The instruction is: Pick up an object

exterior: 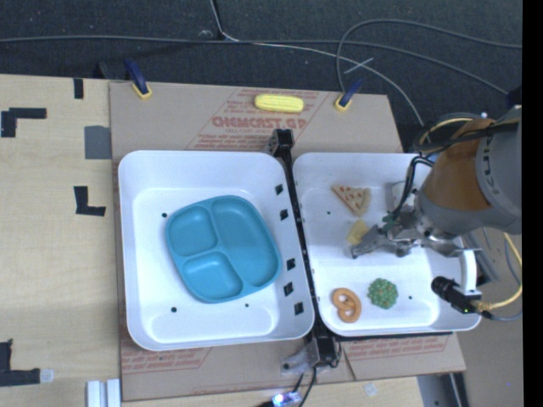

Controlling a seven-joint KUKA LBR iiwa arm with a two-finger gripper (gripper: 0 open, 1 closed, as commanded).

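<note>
- Closing in on a pick: gripper is low in the right bin, right at a small yellow piece, so this reads as the grasp step, not yet a lift.
- Gripper state: fingertips look narrow and dark, pointing away from the arm; nothing is clearly seated between them, so I'd call it near-shut with no confirmed hold. Contact with the yellow piece can't be settled at this resolution.
- Target, my guess: that yellow piece, touching or just beside the fingertips on their far side. Small, pale, blocky, partly hidden by the gripper.
- Other candidates: pizza-slice toy just beyond the gripper, tan with red spots; green broccoli-like ball near, on the front side; pretzel next to that ball.
- Well apart: blue divided plate in the left bin, across the divider; yellow corn cob on the cardboard behind both bins.
- Next move calls for: confirm the piece sits between the fingers, then raise straight up. If it's only nudged aside, reopen and recentre.
</note>
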